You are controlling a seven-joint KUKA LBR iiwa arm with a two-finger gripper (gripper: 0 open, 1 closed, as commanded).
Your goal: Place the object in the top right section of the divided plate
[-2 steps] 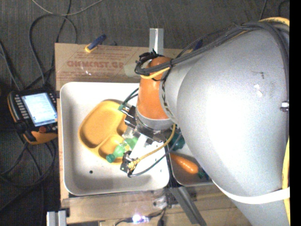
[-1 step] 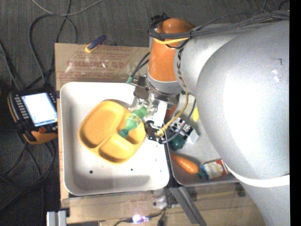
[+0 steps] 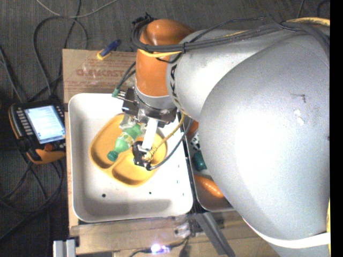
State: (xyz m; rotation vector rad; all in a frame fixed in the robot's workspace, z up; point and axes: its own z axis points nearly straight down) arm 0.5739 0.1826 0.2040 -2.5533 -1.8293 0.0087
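A yellow divided plate (image 3: 101,142) lies in the left white bin (image 3: 86,197). A green bottle-shaped object (image 3: 120,144) rests tilted over the plate's middle, its dark green cap pointing down-left toward the plate's left side. My gripper (image 3: 134,126) hangs directly over the object's upper end and hides where the two meet, so whether it has hold of it cannot be told. The wrist and the orange band cover the plate's upper right part.
The big grey arm covers most of the right bin, where an orange object (image 3: 208,187) and a teal object (image 3: 198,162) peek out by the divider. A teach pendant (image 3: 40,123) lies left of the bench. Cardboard (image 3: 91,71) sits behind the left bin.
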